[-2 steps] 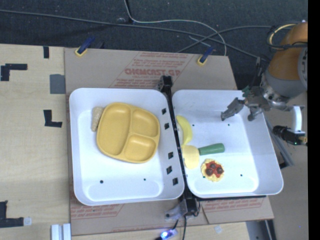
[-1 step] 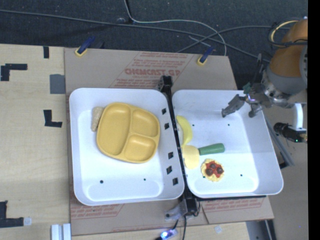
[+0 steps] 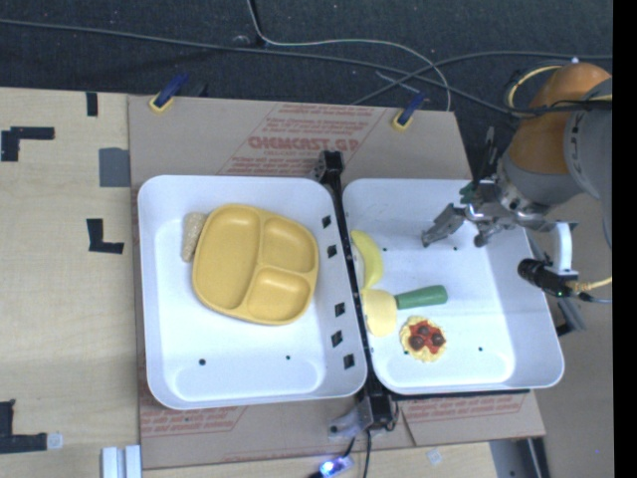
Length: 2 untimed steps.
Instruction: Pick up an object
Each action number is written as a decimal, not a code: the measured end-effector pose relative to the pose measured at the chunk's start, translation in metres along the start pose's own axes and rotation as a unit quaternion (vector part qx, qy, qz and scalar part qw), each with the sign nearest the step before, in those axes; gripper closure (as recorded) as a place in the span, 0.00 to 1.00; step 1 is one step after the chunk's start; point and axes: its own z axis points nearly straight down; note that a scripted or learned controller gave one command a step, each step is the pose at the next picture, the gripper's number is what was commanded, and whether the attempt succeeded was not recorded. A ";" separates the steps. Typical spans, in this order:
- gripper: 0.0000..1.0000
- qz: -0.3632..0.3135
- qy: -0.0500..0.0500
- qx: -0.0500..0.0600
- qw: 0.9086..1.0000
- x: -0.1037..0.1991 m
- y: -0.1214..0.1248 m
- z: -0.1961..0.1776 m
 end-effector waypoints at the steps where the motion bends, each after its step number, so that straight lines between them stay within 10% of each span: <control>1: 0.00 0.000 0.000 0.000 1.000 0.001 -0.001 0.054; 2: 1.00 -0.001 0.000 -0.002 1.000 0.001 0.000 0.041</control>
